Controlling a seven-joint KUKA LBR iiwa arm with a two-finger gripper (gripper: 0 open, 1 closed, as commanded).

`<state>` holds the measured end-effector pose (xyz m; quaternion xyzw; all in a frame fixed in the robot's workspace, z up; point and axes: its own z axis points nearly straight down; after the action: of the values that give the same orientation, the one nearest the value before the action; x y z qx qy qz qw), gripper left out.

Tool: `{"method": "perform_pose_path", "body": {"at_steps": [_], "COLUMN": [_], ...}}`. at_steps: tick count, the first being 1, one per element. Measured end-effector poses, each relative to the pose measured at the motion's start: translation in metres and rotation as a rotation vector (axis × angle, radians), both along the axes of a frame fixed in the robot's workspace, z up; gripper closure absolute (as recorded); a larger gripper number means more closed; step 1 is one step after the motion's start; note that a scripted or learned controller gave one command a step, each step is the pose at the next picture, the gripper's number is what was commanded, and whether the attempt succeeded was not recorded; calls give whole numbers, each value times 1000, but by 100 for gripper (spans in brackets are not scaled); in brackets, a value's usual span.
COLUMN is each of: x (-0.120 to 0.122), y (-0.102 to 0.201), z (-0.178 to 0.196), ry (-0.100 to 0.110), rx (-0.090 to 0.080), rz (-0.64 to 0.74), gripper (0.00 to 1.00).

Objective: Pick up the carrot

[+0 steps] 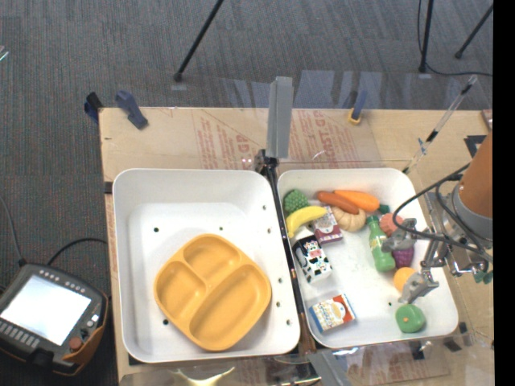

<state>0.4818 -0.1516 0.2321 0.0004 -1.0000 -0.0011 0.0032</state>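
The carrot (pixel 359 200) is orange and lies flat near the back wall of the right bin (pixel 366 338), beside a darker red-orange sausage-like piece (pixel 332 200). My gripper (pixel 409 260) hovers low over the right side of that bin, in front of and to the right of the carrot and well apart from it. Its two fingers are spread open, one fingertip (pixel 401 229) near a pink item and the other close to a small orange ball (pixel 404 278). Nothing is held between them.
The right bin also holds a banana (pixel 306 217), broccoli (pixel 295 200), a cow-print carton (pixel 313 260), a green bottle (pixel 378 244), a purple piece (pixel 402 256), a green apple (pixel 411 318) and a blue box (pixel 332 312). A yellow divided plate (pixel 213 290) lies in the left bin (pixel 137 207).
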Motion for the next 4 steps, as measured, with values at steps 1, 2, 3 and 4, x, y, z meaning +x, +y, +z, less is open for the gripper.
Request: {"method": "perform_pose_path", "body": {"at_steps": [1,2,3,4], "x": [27,31,31,38], "y": [-33,-33,-30,-60], "z": [-137,-132,-125,-41], "ry": [10,-1,3,-10], "rx": [7,2,5,-1], "rz": [121,123,126,254], "gripper": [0,0,100,100]}}
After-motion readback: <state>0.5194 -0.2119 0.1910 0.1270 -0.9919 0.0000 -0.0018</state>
